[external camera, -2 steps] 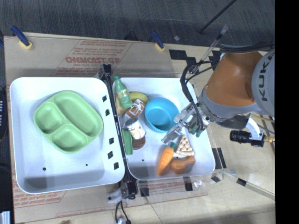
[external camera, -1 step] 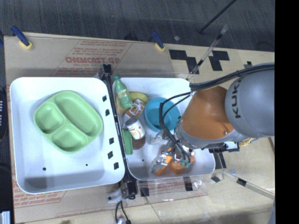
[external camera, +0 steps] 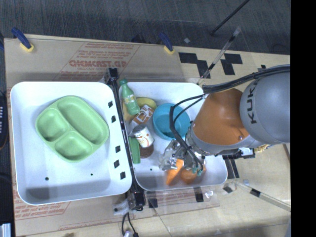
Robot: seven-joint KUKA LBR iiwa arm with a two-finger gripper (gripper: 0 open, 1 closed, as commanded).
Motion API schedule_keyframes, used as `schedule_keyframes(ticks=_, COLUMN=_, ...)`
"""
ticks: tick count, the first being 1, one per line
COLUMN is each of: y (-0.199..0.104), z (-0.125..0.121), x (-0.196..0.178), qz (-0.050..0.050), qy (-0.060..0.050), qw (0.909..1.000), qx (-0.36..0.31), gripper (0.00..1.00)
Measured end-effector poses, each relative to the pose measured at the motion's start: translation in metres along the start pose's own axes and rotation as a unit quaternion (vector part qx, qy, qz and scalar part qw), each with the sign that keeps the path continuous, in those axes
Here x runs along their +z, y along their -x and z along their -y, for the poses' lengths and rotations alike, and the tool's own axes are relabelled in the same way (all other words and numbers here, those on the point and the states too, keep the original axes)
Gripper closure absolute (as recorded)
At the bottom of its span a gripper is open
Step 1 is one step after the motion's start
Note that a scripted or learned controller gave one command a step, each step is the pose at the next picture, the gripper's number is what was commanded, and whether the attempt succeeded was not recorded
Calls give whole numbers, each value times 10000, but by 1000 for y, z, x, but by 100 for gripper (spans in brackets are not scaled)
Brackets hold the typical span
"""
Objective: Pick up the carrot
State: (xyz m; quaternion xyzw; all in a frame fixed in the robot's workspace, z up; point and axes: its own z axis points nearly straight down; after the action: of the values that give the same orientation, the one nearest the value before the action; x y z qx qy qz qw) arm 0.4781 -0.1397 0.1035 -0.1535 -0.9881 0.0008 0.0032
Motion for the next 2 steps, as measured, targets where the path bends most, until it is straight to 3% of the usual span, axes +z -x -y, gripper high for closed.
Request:
schedule_keyframes(ticks=1, y=6, z=20, x=-35, qz=34, qy=1, qw=9998, qx=205, gripper=100)
schedule_keyframes(ticks=2, y=6, z=19, x=-34, qz=26, qy=5, qw=9998, qx=208, gripper=0)
